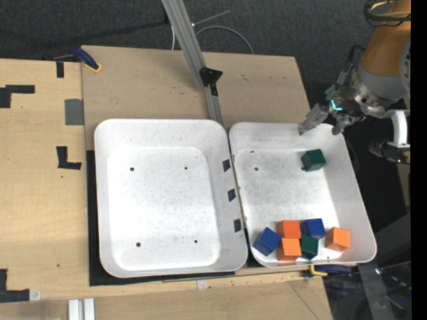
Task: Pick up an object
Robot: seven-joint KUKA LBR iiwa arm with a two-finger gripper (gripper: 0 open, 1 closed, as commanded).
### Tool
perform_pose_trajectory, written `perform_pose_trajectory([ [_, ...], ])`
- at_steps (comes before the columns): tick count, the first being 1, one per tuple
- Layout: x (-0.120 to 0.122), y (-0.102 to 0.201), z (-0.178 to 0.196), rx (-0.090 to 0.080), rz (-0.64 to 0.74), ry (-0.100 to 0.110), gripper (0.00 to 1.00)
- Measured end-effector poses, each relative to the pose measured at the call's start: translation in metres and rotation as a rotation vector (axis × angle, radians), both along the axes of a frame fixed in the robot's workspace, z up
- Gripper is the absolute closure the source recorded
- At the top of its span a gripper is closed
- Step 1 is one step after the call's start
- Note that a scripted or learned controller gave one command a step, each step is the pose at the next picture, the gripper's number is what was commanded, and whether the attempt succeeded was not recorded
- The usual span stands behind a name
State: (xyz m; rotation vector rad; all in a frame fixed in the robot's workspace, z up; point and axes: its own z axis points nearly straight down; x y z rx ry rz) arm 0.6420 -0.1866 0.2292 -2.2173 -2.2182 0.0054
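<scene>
- Camera view: gripper (322, 123) hovers at right bin's (357, 199) far edge, fingers spread, holding nothing.
- Green cube (313, 159) lies alone just below; judged easiest target: descend centred, straddle it squarely.

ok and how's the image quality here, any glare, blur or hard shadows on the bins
In the camera view the light is even; the left bin and right bin are bright white without blown-out glare. Shadows are soft, with a faint one beside the lone green block. The blocks are fairly sharp, while the gripper looks slightly soft. The frame is somewhat grainy overall.
</scene>
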Motion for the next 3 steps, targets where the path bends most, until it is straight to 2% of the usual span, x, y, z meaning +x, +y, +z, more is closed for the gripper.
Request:
perform_pose_trajectory([
  [1, 0.001, 0.000, 0.004, -0.002, 0.002, -0.004, 0.00],
  [3, 0.000, 0.015, -0.093, -0.001, 0.001, 0.001, 0.00],
])
